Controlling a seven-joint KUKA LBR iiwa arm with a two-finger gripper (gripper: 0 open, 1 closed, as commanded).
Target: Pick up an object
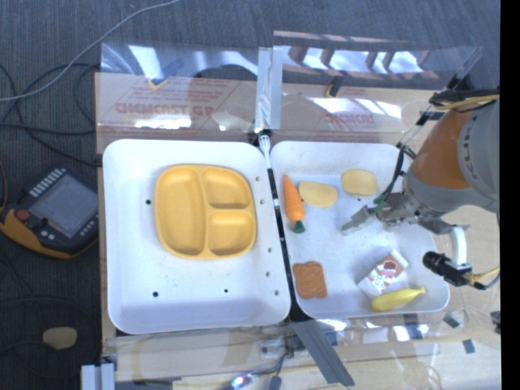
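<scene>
The right bin (341, 254) holds an orange carrot (292, 201) along its left wall. Two pale yellow rounded pieces (318, 193) (359, 182) lie near its far side. A brown square piece (309, 279) sits at the front left, with a small white carton (383, 273) and a yellow banana (397, 298) at the front right. My gripper (354, 220) reaches in from the right and hangs over bare bin floor in the middle. It is below the yellow pieces and right of the carrot, and nothing is visibly held.
The left bin (130, 299) carries a yellow divided tray (205, 210). A ridge (276, 218) separates the two bins. The arm's orange-banded wrist (443, 161) covers the right bin's right edge. A handheld control unit (53, 210) lies on the floor at the left.
</scene>
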